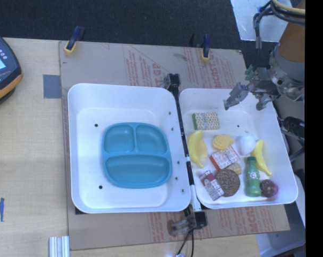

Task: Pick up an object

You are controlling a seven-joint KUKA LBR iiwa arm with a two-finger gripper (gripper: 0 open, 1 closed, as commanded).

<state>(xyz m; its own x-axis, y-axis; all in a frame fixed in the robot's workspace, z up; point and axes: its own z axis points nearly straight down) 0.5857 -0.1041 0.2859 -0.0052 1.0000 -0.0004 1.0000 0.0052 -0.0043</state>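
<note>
The task names no particular object, so any of the toy foods in the right bin [282, 138] will do. They lie crowded toward its near half: a yellow banana [197, 148] against the left wall, a round cracker [222, 142], a white egg [247, 143], a second banana [261, 158], a green bottle [252, 177], a dark round cookie [228, 182], a purple-red fruit [269, 188] and two small red-and-white packets [224, 158] [209, 183]. A green-patterned square packet [206, 121] lies somewhat apart, nearer the far wall.

The gripper [249, 95] hangs above the far right part of this bin, well apart from the pile, with its fingers spread and nothing between them. The arm's orange band [293, 42] shows at the upper right.

Judged from this layout, the square packet or the left banana would be the easier targets, since each has bare floor on at least one side; the cluster around the cookie and bottle leaves little room for the fingers to drop in without nudging neighbours. A good try would centre over the chosen item, turn the wrist so the fingers straddle its narrow width, descend straight, and close only once low enough.

The left bin [81, 143] holds a blue divided plate [136, 155]. Both bins rest on cardboard [140, 63] clamped to the tabletop [22, 159].
</note>
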